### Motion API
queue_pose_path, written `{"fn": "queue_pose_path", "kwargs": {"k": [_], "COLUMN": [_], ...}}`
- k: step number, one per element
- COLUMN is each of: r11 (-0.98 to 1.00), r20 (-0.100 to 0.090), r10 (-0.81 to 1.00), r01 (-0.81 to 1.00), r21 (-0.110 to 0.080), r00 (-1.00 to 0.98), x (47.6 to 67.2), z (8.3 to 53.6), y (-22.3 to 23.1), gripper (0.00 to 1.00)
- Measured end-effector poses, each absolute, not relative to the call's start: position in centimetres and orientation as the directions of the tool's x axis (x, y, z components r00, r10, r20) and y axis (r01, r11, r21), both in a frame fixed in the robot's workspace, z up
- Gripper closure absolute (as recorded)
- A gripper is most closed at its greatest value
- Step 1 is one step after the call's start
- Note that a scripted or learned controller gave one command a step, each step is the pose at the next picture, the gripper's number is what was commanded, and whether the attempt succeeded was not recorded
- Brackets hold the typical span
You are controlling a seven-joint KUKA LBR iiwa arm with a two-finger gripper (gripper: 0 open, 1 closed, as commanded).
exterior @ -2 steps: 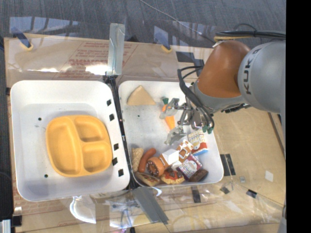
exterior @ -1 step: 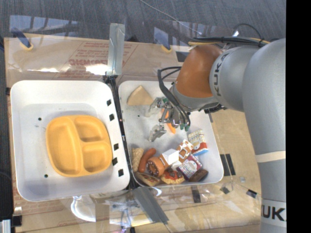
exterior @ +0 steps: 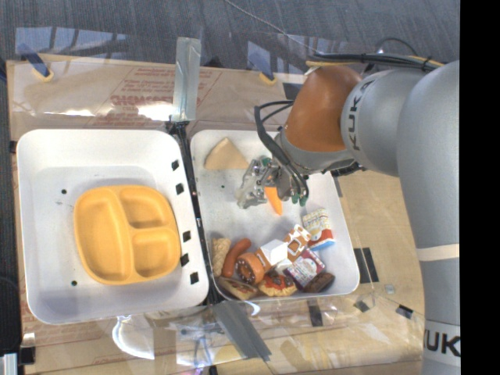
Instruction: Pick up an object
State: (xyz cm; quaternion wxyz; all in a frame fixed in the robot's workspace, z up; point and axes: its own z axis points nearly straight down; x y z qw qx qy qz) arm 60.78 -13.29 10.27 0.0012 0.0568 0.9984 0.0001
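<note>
End effector (exterior: 269,184) sits low in the right shallow white bin (exterior: 341,209), upper middle; whether it is open or closed I cannot tell. Small orange carrot-shaped piece (exterior: 274,201) lies touching or just under it, long axis pointing down-frame. Tan wedge (exterior: 225,155) is near on the left. Open floor around; packed food pile (exterior: 269,264) lies below, toward the near wall.

Lighting: bright, even, overhead. Glare: on clear tape (exterior: 66,92) at 11 o'clock and plastic film (exterior: 133,336) at 7 o'clock. Shadows: soft, faint, inside the left bin (exterior: 35,209). Focus: moderate; slight softness throughout, fine detail grainy.
</note>
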Motion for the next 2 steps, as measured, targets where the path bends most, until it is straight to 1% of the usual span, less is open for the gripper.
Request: {"fn": "queue_pose_path", "kwargs": {"k": [1,2], "r11": [0.947,0.924], "r20": [-0.009,0.011], "r10": [0.322,0.382], "r01": [0.322,0.382], "r21": [0.002,-0.003], "r00": [-0.947,-0.924], "x": [62.9,61.1], "z": [22.9,10.7], "y": [-9.1,-17.2], "gripper": [1.0,1.0]}}
